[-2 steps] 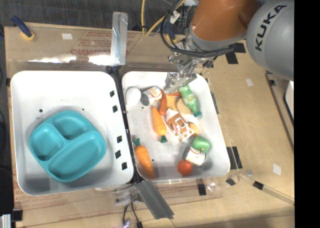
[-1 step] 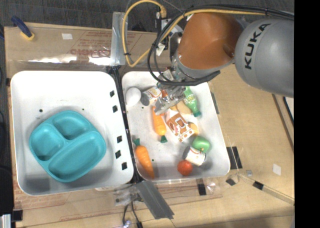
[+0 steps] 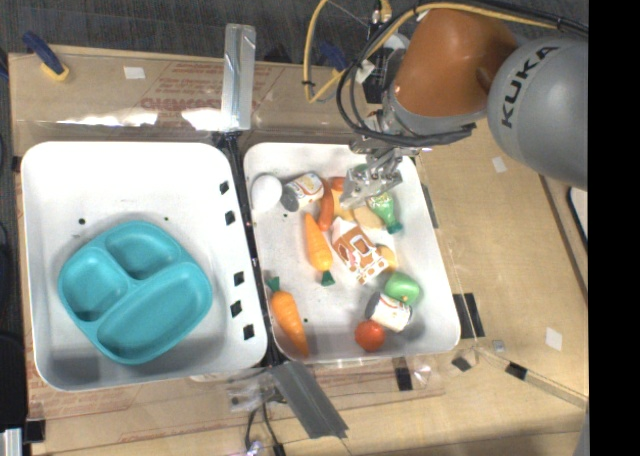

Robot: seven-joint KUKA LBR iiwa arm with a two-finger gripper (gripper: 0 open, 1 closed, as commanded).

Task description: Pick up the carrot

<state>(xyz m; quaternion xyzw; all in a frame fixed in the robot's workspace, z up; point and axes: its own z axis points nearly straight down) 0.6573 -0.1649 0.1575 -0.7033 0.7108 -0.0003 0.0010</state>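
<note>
Three carrot-like pieces lie in the right bin (image 3: 440, 329). One orange carrot (image 3: 318, 244) sits mid-bin, pointing toward the front. A second carrot (image 3: 288, 319) rests by the front left wall. A shorter, redder one (image 3: 327, 202) lies just behind the first. My gripper (image 3: 368, 182) hangs low over the back middle of this bin, right of the redder piece and above a yellow-green toy (image 3: 383, 210). Nothing is visibly held.
Around the carrots are a white egg (image 3: 266, 189), a small bottle (image 3: 303, 187), an orange-white carton (image 3: 358, 250), a green fruit (image 3: 402, 287), a white cup (image 3: 391, 315) and a tomato (image 3: 370, 336). A teal divided plate (image 3: 135, 289) lies in the left bin (image 3: 50, 174).
</note>
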